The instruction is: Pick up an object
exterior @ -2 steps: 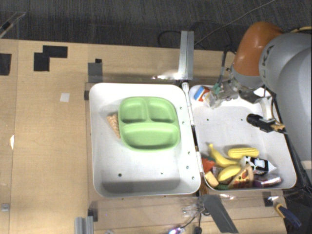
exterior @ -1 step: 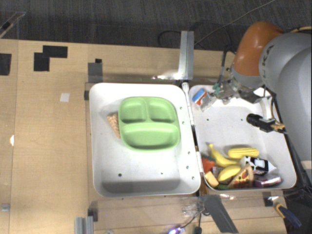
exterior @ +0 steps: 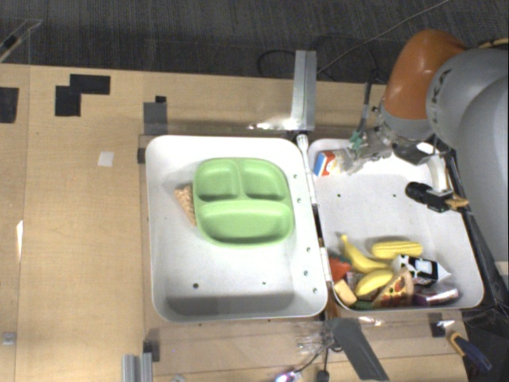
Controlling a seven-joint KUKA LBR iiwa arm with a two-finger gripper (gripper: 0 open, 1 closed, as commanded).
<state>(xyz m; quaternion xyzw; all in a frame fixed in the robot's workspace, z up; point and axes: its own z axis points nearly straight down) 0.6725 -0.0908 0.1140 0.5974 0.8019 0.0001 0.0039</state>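
My gripper (exterior: 359,148) hangs over the far left corner of the right bin (exterior: 398,213), below the grey arm with its orange band. Just left of it, a small red, white and blue packet (exterior: 322,164) lies against the bin's far wall. At the near end of the bin sits a heap of toy food: a yellow banana (exterior: 359,255), a corn cob (exterior: 396,250), a red piece (exterior: 340,269) and a black and white item (exterior: 421,270). I see nothing held at the gripper.
The left bin (exterior: 231,293) holds a green divided plate (exterior: 241,200) with a brown woven piece (exterior: 185,204) sticking out from under its left edge. A metal post (exterior: 305,86) stands behind the divider between the bins.
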